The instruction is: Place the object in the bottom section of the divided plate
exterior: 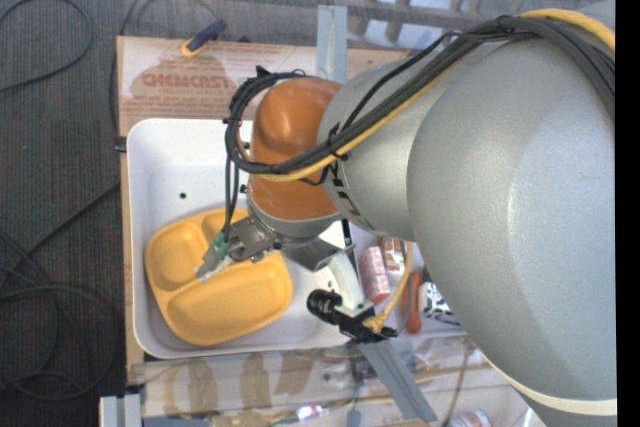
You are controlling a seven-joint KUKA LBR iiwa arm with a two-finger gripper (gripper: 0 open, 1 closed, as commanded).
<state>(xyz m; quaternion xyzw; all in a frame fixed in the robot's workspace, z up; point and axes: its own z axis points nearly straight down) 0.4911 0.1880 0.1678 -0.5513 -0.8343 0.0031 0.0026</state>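
Pincer [222, 253] down low over the yellow plate [190, 315], approx where its dividers meet; open or closed: can't tell, view blocked by wrist. Small green thing [213, 260] right at the tip of the pincer, on or just above the plate's ridge; gripped or not, can't tell. Lies at the 11 o'clock edge of the big bottom section [240, 300], not clearly inside it. Smaller section [172, 253] at 9 o'clock of pincer; third section at 12 o'clock, mostly hidden under wrist. Plate in lower half of left white bin [170, 160], close to its 6 o'clock wall. Tiny dark speck [183, 197] on bin floor at 12 o'clock of plate. Orange band [290, 145] at 1 o'clock of pincer, then grey arm [500, 205] covering most of right-hand bin. At 3 o'clock, peeking out under arm: pinkish packet [375, 273] & orange stick-like item [414, 300], side by side. Cardboard w/ red lettering [180, 80] at 12 o'clock beyond bin, blue-and-yellow item [203, 36] on its far edge
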